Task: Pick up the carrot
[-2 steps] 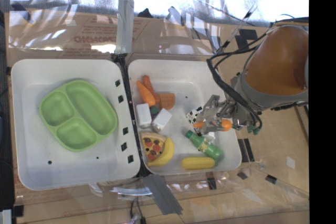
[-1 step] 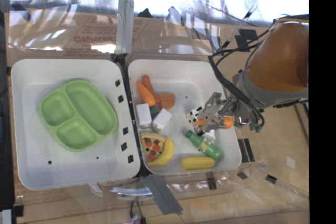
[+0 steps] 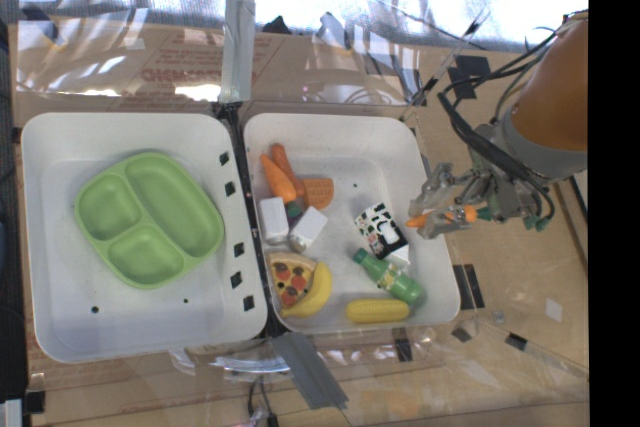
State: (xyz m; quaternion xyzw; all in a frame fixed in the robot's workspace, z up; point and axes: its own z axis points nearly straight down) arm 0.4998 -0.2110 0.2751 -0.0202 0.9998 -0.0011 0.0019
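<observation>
The carrot (image 3: 279, 178) is orange and lies at a slant in the upper left part of the right bin (image 3: 340, 130), near the divider. A second slim orange piece (image 3: 287, 161) lies right beside it. My gripper (image 3: 428, 206) hovers over the bin's right rim, well to the right of the carrot. Its fingers point left and stand open with nothing between them.
An orange slice (image 3: 319, 191), two white blocks (image 3: 273, 218), a pizza slice (image 3: 291, 277), a banana (image 3: 322, 291), a black-and-white carton (image 3: 379, 230), a green bottle (image 3: 391, 281) and a yellow piece (image 3: 378, 311) share the right bin. A green divided plate (image 3: 148, 218) sits in the left bin (image 3: 50, 295).
</observation>
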